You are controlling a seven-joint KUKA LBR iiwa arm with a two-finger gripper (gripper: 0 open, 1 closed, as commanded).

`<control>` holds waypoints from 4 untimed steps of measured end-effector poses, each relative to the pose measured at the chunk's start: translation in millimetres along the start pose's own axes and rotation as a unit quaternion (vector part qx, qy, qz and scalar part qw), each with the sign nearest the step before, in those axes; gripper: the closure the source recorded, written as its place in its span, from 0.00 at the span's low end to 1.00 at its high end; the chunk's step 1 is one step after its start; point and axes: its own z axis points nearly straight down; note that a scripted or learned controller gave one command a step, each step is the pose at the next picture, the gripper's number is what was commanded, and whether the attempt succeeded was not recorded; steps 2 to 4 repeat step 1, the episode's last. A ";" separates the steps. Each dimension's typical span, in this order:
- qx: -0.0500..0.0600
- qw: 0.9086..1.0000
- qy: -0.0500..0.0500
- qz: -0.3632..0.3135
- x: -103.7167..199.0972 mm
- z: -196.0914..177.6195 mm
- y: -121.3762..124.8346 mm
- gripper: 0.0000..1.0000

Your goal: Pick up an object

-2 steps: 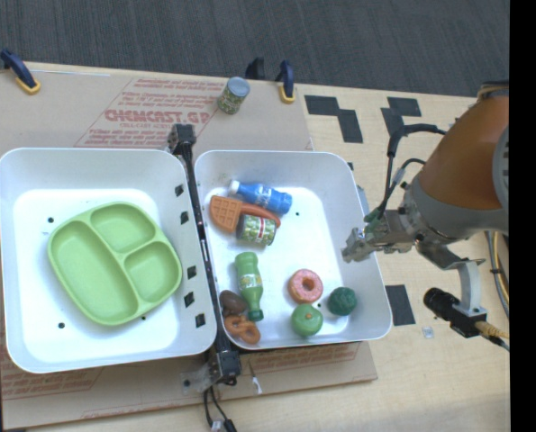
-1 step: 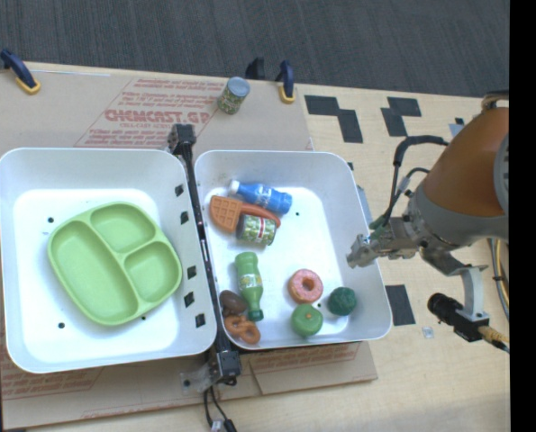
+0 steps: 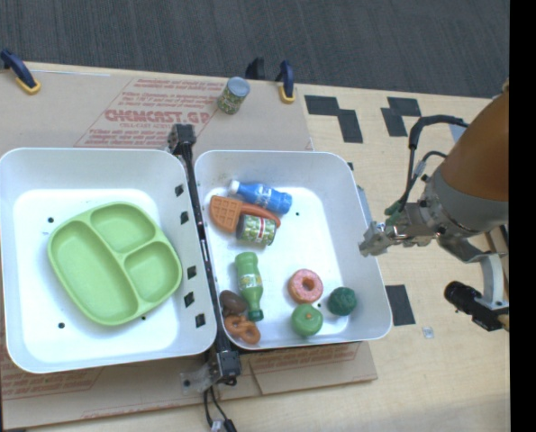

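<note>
Camera view: toys (image 3: 304, 285) in right bin (image 3: 340, 171)

The arm (image 3: 470, 165) comes in from the right side, its orange band showing broad and close at the edge, with the grey wrist section just below it. A black cable loops up and over beside the wrist. From there the gripper (image 3: 373, 240) sticks out toward the left, roughly level and tilted slightly downward, its grey metal tip being the leftmost part of the robot. Whether the jaws are parted or closed cannot be made out.
</note>
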 end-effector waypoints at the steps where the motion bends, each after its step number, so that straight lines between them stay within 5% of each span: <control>1: 0.001 1.000 0.000 -0.001 10.0 11.0 -0.3 1.00; 4: 0.001 1.000 0.000 -0.001 10.0 11.0 -0.3 1.00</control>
